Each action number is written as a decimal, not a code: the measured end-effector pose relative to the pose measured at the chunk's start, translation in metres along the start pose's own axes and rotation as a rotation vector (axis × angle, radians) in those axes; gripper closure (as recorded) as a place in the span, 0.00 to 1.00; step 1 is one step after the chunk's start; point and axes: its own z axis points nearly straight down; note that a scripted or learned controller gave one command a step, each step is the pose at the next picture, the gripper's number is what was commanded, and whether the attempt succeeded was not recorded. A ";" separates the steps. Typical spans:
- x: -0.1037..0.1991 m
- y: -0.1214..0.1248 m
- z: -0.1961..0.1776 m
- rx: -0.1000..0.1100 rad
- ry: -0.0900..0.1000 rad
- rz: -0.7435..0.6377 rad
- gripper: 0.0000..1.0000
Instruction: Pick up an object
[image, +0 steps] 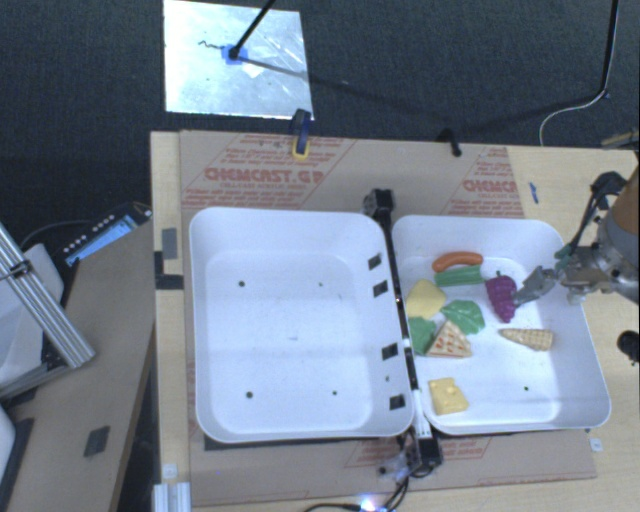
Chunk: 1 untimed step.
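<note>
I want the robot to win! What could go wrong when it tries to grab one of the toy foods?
1. The gripper sits right beside the purple grapes, whose bumpy shape might slip free.
2. The green leaf, yellow pepper and waffle wedge are crowded together, so a grab there could nudge neighbours or catch two.
3. The hot dog lies near the right bin's back wall, leaving little room for the fingers.
</note>
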 end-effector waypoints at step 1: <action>0.070 0.061 0.072 -0.003 0.001 -0.008 0.00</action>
